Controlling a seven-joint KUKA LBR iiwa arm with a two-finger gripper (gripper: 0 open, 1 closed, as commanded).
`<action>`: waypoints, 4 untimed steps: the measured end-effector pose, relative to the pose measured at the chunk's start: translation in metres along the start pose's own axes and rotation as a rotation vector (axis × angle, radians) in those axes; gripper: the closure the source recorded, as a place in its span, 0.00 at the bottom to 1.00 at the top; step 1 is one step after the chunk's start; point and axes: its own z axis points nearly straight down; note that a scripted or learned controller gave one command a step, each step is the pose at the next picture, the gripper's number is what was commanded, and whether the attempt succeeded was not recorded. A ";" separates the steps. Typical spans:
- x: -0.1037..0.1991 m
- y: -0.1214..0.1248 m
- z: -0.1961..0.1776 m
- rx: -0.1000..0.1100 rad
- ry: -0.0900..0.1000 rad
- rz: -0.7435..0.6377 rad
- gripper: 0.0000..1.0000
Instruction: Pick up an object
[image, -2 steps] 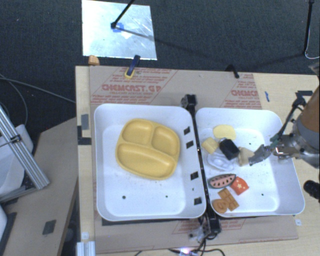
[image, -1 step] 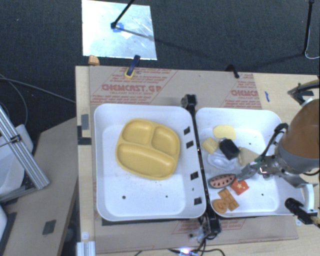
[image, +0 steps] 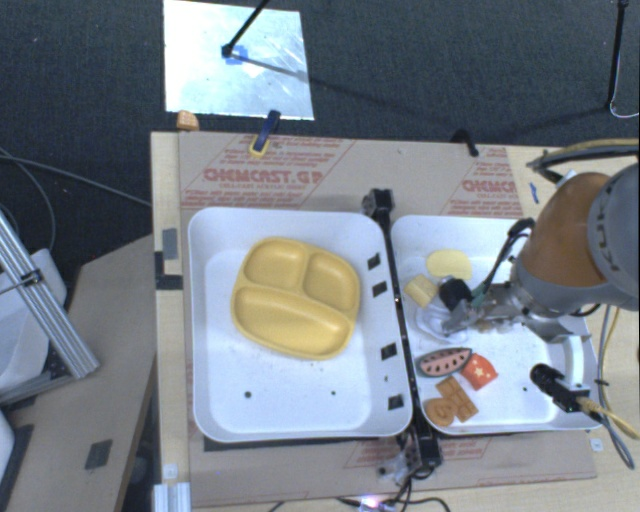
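My gripper (image: 452, 312) reaches in from the right and hangs low over the left part of the right bin (image: 520, 405). Its tip is near a clear, glassy object (image: 432, 322) and a pale yellow block (image: 420, 291). A round yellow piece (image: 449, 264) lies just beyond it. Nearer the front lie a brown-and-red slice (image: 444, 360), a small red piece (image: 480, 371) and an orange waffle-like piece (image: 451, 401). Nothing shows between the fingers.
The left bin (image: 215, 400) holds a yellow divided plate (image: 297, 296). A black divider (image: 395, 310) separates the two bins. The arm's grey body and orange band (image: 575, 245) cover the right bin's right side. Cables trail at the far right.
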 end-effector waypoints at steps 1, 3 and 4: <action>-0.008 0.042 -0.019 -0.004 -0.001 0.002 0.00; -0.013 0.064 0.008 -0.003 -0.001 0.001 1.00; 0.054 0.079 -0.086 -0.008 0.002 -0.003 1.00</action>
